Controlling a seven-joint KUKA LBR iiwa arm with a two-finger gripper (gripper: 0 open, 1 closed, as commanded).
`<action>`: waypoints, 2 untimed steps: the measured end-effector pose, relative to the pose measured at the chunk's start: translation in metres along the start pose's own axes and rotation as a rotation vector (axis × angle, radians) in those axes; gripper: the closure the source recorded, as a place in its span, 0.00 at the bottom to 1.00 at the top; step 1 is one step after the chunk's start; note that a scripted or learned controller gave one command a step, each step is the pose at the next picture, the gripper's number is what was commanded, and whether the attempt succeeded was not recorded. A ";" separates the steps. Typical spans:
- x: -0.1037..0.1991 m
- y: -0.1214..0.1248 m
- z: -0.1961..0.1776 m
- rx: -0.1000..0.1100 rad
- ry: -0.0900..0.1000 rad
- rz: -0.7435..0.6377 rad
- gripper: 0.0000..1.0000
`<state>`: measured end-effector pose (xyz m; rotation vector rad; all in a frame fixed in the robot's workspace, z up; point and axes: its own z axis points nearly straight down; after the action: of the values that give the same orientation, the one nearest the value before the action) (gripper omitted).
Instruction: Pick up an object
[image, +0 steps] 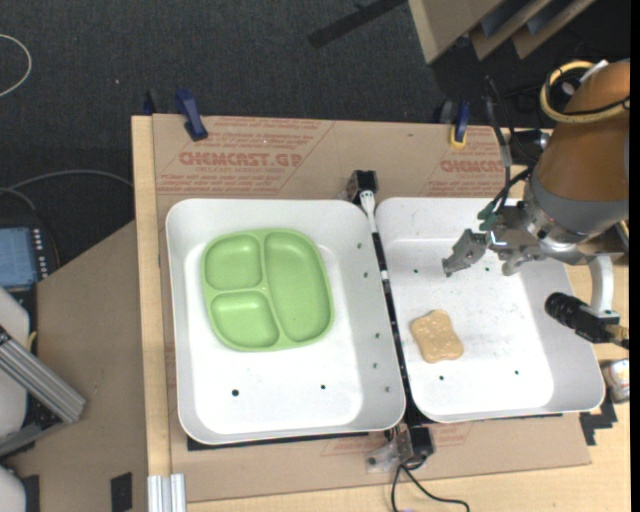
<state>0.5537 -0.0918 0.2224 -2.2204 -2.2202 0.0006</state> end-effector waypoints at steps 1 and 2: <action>-0.024 -0.060 0.090 0.012 0.001 0.005 0.00; -0.005 -0.018 0.139 -0.002 0.000 -0.003 0.00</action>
<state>0.5351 -0.0964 0.0833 -2.2177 -2.2240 -0.0016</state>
